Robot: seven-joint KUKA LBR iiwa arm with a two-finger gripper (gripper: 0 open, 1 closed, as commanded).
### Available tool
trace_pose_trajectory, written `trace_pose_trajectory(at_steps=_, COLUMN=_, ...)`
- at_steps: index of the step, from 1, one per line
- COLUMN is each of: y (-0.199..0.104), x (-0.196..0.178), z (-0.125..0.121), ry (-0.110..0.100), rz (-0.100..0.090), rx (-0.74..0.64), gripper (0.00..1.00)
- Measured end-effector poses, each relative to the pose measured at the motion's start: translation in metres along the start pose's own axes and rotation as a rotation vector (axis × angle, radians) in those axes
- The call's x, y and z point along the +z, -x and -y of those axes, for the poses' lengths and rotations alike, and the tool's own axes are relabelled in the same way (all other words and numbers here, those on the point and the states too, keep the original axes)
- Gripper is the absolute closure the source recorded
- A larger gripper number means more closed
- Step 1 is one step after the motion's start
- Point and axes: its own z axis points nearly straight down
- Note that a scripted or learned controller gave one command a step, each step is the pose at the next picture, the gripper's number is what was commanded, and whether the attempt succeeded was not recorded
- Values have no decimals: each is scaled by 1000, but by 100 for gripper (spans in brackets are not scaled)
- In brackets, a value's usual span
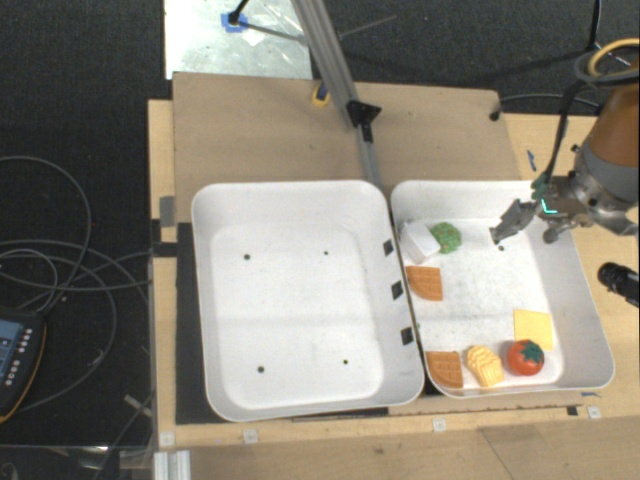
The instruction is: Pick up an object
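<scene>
Hovering over the right bin's (pixel 575 268) upper right, my gripper (pixel 530 224) has its fingers spread and holds nothing. I judge the green object (pixel 446 236) nearest, lying just to its left beside a white block (pixel 419 240).

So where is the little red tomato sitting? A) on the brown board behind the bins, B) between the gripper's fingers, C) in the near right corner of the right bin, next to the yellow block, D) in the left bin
C: the tomato lies in the near right corner of the right bin, just below the yellow block.
</scene>
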Motion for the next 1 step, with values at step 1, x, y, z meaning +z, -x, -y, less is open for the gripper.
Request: trace_pose_trajectory(at_steps=1, y=-6, x=59, z=-6, ry=-4, rz=-1, rx=0, gripper=0)
